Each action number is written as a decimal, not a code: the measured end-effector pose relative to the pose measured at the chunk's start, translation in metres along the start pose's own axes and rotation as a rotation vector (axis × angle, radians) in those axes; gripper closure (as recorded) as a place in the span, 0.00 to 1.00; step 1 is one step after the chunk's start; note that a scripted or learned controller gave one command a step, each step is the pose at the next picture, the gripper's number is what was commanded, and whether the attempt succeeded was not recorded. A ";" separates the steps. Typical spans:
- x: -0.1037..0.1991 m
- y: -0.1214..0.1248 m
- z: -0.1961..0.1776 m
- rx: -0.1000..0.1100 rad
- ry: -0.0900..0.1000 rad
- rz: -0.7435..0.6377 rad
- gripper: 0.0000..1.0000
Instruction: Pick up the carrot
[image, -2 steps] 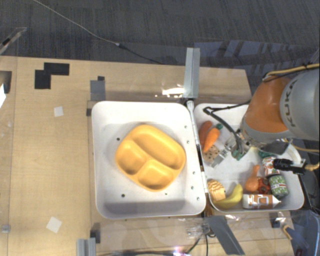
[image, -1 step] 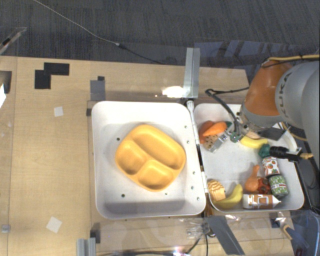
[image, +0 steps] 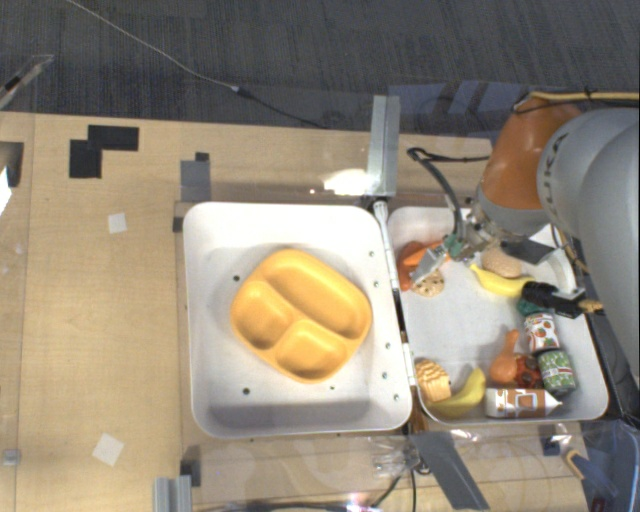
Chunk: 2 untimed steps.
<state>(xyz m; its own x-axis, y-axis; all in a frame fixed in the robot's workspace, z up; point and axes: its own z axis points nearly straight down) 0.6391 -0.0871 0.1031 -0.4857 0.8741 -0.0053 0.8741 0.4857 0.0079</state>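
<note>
1. Orange-and-yellow clutter sits along the near edge of the right bin: a banana-like yellow piece, a small carton and a can, all well apart from the tool.
2. Left bin holds a yellow divided plate — not involved.
3. Mid bin: a cookie just left of centre, a yellow banana to its right.
4. Carrot — orange, lying at the far-left corner of the right bin, close against the wall shared with the left bin. Long axis appears to run roughly left-right, slightly tilted; partly hidden by the tool.
5. Gripper hangs just right of the carrot, tips low and near or touching its right end. Whether the jaws are spread or pressed together — cannot tell; nothing visibly pinched.
6. Judgement: the carrot lies left of the tool, so the grasp needs a short shift left toward the wall, with little clearance there.
</note>
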 end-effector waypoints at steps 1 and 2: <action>-0.021 0.024 -0.049 0.000 -0.001 0.189 0.00; -0.014 0.007 0.015 0.000 -0.001 0.010 0.00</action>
<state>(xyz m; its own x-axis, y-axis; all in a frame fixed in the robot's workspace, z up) 0.6520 -0.0961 0.0882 -0.4773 0.8787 -0.0060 0.8787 0.4774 0.0080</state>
